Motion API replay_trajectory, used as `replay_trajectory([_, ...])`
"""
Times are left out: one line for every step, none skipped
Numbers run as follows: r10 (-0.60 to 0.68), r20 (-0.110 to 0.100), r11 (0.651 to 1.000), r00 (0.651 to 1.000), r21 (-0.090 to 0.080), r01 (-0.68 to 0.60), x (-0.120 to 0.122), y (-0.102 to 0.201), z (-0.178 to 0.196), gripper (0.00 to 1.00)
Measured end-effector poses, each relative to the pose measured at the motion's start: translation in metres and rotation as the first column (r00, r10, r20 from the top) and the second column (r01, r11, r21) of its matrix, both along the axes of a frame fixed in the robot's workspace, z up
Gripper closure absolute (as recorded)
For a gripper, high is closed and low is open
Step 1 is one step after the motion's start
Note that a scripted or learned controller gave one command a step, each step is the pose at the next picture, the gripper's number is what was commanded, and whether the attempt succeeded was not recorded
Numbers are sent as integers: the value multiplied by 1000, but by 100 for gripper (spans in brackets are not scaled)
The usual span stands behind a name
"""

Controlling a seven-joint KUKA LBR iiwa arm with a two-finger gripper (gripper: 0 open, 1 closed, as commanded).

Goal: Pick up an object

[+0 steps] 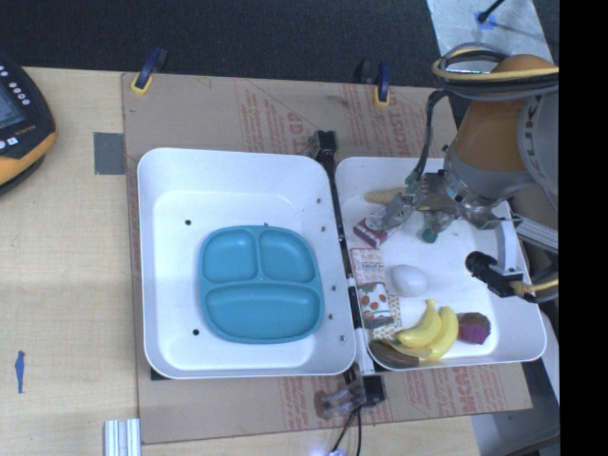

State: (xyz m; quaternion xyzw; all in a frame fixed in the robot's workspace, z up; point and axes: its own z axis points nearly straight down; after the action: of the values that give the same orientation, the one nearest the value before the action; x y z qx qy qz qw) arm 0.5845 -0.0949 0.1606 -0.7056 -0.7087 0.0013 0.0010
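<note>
— Fingers (404,209) are looking spread from where I'm sitting: two prongs standing apart, nothing pinched between them. Are you seeing the same?

— Same. Where are they hanging?

— I'm watching them hang over the back part of the right bin (532,348), pointing toward the divider between the bins. The arm (494,136) is reaching in from the right and bending down over the bin's far corner, with its orange band sitting above the wrist.

— And the things to pick?

— They're all lying in that right bin. A small red and grey packet (369,233) is lying just beside the left prong; I can't tell whether they're touching. A pale stick (380,196) is lying just behind it. A white egg (409,279) is sitting mid-bin, apart from the fingers. The bananas (429,331) are resting at the near edge, with a purple lump (474,328) beside them.

— Left bin?

— The left bin (157,255) is holding a blue divided plate (261,283), lying flat, well apart from the arm. Both bins are sitting on the surface (66,255).
</note>
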Motion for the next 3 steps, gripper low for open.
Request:
replay_trajectory([3,-6,1000,1000,1,-3,14,2,-73,0])
replay_trajectory([-1,-7,1000,1000,0,1,71,-12,-70,0])
replay_trajectory([1,-3,1000,1000,1,-1,72,1,-69,0])
